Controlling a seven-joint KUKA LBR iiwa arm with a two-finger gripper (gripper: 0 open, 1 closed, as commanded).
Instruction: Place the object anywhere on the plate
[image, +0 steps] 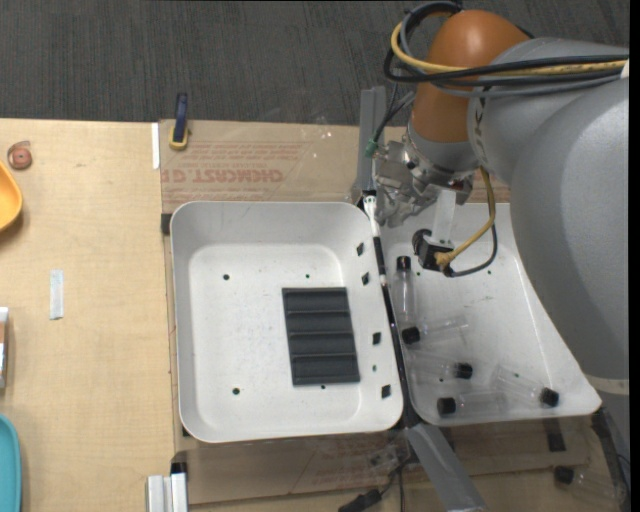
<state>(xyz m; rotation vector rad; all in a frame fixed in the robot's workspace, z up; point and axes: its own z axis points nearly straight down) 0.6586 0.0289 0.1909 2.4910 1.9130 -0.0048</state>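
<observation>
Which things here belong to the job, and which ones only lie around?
Job: black ribbed rectangular plate; clear plastic tubes with black caps.
Lying about: small blue tool; orange rounded object; short white strip.

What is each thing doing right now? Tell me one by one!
Black ribbed plate, lying flat in the left bin, nothing on it.
Black-capped clear tubes, lying scattered in the right bin.
Gripper, over the right bin's far left corner.
</observation>
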